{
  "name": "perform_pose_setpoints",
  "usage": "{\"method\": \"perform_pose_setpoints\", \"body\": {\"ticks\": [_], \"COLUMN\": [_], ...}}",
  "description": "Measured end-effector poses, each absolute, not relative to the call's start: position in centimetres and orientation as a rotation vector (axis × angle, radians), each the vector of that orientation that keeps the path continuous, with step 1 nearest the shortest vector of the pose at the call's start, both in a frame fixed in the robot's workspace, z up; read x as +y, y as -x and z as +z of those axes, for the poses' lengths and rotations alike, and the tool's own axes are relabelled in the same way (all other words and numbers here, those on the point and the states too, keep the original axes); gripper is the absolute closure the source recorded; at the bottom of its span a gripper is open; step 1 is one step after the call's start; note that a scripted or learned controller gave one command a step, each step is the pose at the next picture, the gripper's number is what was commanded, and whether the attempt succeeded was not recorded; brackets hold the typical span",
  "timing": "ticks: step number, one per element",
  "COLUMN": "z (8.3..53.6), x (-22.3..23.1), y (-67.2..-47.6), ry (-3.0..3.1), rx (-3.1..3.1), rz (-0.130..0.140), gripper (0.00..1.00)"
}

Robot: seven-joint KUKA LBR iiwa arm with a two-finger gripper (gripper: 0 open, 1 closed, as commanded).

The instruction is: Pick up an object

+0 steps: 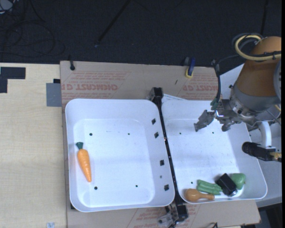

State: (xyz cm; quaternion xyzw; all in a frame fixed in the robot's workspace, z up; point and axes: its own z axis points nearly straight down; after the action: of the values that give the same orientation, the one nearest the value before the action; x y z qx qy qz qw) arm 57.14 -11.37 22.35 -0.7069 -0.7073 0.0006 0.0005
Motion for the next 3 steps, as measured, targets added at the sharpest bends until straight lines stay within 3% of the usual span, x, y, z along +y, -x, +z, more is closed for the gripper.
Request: {"method": "perform_pose_setpoints", "body": {"ticks": [1,2,3], "z": [23.3,26.6,36.2], "x": [-11.4,-4.3,0.1], "y": [-57.1,-58.4,-64.7], "ry": [2.219,2.213,2.22], "rx": [-2.22,-2.229,-2.234], "rz": [0.003,-0.002,-0.013], "gripper": [1.0,1.0,1.0]}}
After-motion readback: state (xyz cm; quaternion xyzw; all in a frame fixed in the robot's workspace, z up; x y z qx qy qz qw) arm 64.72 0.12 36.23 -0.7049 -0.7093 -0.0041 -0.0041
